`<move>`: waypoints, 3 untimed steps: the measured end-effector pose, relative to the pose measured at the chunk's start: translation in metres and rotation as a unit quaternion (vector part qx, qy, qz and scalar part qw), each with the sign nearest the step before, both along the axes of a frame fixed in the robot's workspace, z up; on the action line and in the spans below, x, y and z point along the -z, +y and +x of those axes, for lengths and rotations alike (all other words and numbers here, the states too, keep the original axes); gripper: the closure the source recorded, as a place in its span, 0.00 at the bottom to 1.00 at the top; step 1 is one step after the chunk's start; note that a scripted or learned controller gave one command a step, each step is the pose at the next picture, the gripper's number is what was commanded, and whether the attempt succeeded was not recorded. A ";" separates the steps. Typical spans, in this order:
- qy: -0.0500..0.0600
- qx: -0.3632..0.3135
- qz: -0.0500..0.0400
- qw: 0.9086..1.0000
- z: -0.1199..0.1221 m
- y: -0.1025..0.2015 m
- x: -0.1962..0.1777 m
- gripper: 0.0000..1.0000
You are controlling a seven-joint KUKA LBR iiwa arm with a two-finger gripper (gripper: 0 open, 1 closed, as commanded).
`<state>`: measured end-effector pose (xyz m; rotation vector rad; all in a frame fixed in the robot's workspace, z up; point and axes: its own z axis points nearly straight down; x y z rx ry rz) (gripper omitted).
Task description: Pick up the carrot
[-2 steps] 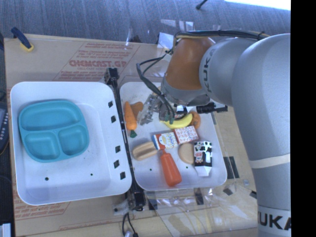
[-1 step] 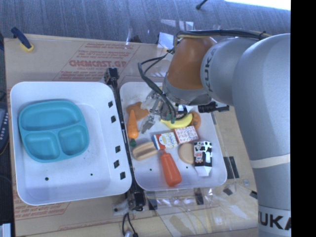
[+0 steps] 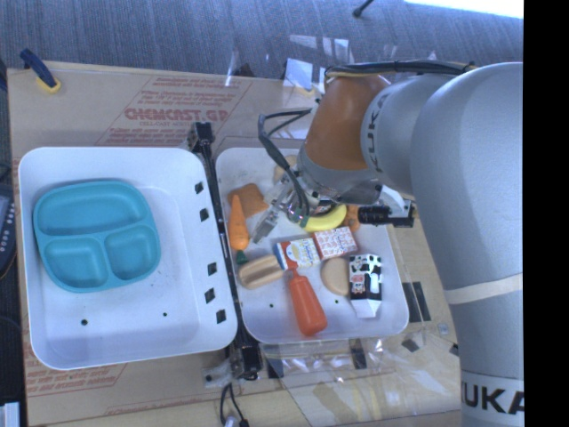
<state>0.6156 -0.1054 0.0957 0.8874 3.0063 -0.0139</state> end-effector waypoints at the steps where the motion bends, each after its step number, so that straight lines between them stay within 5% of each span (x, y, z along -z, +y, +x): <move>1: 0.000 0.095 -0.004 0.995 0.017 -0.001 0.000 0.00; 2: 0.000 0.174 -0.004 0.985 0.027 -0.001 0.001 0.00; 3: 0.002 0.182 -0.002 0.983 0.037 -0.004 0.001 0.00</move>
